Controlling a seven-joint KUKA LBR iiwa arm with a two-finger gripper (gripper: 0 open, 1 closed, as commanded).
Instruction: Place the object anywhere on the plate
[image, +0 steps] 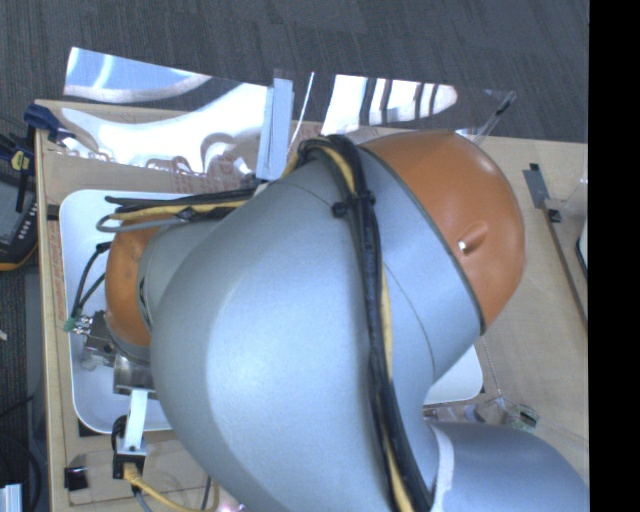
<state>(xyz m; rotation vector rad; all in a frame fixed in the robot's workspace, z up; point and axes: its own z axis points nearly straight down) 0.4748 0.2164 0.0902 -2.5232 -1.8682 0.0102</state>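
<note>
The left white bin (72, 290) showed just a strip of rim and floor at the frame's left. My grey arm (300, 360), with its orange band (450, 220) and black-and-yellow cables (365, 300), covered the middle and right. Whether my tool was clenched or released, and where the object lay, I could not tell.

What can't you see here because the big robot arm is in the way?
- Plate and object: hidden in the camera view behind the arm.
- Gripper: somewhere under the arm, fingers hidden.
- Left bin: just its left rim shows.
- Right bin: a small corner shows beside the arm.
</note>
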